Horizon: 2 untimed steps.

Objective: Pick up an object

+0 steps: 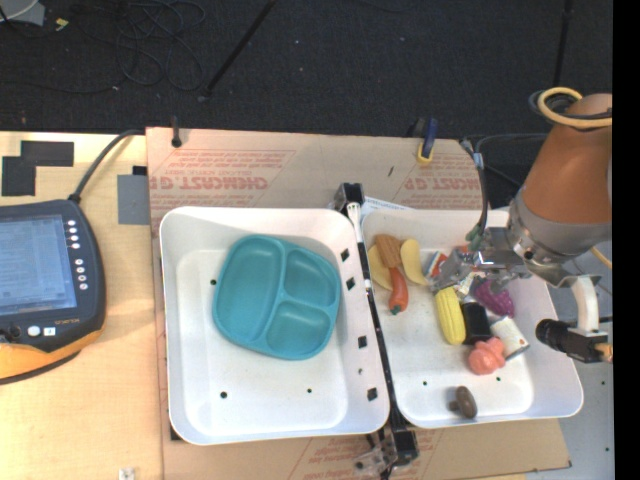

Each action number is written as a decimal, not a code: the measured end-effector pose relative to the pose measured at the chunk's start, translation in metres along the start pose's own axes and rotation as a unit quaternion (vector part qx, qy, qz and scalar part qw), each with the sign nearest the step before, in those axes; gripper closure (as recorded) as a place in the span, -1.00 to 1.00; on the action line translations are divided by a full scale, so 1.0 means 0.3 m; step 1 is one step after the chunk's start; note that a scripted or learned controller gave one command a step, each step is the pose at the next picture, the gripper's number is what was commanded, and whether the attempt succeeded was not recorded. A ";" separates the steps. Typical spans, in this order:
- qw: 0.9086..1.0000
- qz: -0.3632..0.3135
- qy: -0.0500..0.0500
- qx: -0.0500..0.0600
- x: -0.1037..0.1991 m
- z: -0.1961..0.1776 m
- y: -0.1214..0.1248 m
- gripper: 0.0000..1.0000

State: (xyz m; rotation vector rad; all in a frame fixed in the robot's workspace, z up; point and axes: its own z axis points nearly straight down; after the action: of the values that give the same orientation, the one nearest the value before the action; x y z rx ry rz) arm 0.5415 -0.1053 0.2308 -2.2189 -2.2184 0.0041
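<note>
Hand lowered among toys in right bin; grip state cannot be told; corn best approached squarely

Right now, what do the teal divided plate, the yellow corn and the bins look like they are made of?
Teal divided plate: looks like moulded plastic, matte, one even colour with soft rounded dividers.
Yellow corn: probably toy plastic or rubber; uniform bright yellow with a slight sheen, too small to be sure.
Bins: seemingly thin formed white plastic, smooth with faint gloss and rounded corners.
</note>
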 end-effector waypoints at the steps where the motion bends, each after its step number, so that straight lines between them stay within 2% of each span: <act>1: 1.000 0.000 -0.003 -0.011 -0.098 0.391 0.066 -1.00; 2: 1.000 0.002 -0.001 -0.007 -0.099 0.371 0.062 1.00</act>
State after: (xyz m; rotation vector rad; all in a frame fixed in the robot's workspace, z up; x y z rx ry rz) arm 0.5596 -0.1348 0.1194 -2.2326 -2.2214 -0.0079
